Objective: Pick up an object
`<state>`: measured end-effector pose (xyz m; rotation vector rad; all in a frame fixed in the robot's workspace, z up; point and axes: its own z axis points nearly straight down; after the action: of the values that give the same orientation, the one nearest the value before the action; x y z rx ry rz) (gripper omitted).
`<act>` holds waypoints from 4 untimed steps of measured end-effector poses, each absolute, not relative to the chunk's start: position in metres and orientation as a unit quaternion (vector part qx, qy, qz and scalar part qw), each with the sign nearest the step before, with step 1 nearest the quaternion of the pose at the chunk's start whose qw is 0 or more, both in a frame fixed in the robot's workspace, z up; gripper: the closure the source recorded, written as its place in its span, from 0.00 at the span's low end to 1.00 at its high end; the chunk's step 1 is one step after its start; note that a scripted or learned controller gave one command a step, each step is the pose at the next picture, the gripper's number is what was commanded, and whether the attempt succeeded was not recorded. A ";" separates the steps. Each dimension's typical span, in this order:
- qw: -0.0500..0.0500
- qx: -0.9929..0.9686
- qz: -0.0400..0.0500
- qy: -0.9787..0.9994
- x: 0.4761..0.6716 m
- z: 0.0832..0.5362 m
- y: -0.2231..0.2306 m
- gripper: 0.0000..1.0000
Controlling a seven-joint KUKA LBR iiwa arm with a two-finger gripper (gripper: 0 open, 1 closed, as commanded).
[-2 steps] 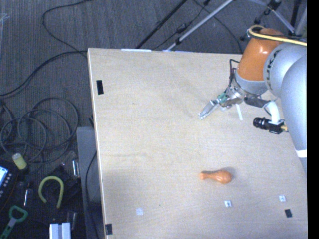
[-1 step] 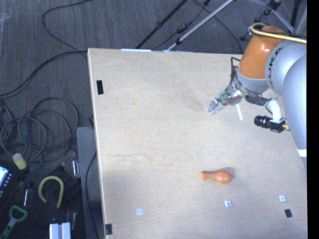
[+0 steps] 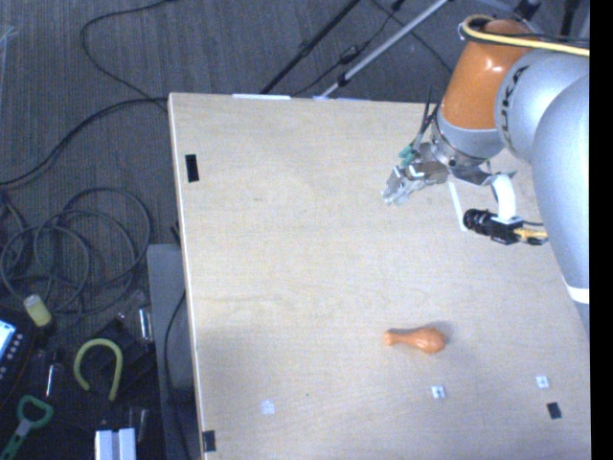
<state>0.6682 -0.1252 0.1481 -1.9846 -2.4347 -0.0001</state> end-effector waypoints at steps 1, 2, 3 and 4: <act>0.000 -0.583 0.001 -0.812 0.661 0.083 -0.195 1.00; 0.000 -0.611 0.000 -0.791 0.669 0.151 -0.150 1.00; 0.001 -0.510 0.000 -0.860 0.644 0.083 -0.112 1.00; 0.001 -0.510 0.000 -0.860 0.644 0.083 -0.112 0.00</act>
<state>0.6439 -0.1116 0.0833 -1.6013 -2.7012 -0.0002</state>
